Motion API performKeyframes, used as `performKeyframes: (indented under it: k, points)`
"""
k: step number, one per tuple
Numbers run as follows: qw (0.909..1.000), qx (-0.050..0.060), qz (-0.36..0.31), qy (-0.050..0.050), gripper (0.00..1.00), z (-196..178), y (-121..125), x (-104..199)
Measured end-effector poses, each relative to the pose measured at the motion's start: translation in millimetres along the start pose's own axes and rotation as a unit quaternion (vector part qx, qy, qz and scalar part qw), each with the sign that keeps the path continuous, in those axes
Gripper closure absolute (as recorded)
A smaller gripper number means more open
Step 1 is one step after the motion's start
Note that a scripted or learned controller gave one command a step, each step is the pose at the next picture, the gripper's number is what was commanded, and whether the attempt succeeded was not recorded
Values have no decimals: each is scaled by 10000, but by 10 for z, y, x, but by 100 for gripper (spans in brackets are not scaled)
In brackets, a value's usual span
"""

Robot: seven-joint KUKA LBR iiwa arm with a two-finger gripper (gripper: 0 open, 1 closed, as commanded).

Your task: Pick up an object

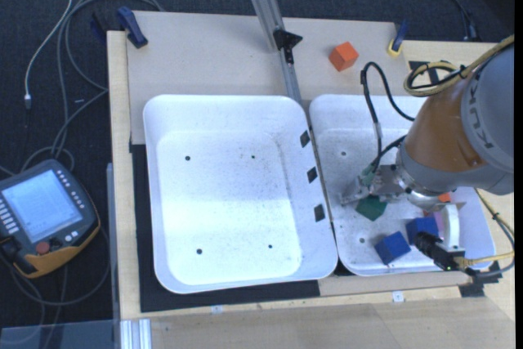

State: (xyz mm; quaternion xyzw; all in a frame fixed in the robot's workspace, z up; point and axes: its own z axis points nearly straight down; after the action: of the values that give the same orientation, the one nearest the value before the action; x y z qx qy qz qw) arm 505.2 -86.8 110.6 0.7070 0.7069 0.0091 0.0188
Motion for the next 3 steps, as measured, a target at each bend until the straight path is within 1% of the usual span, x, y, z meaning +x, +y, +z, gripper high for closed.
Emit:
performKeyframes:
  k: [1, 2, 3]
  points:
    - [9999, 138, -9, 49, 0, 102, 442, -92]
    - [9997, 222, 2, 80, 0, 117, 107, -34]
    - [9998, 207, -7, 79, 100, 12, 127, -31]
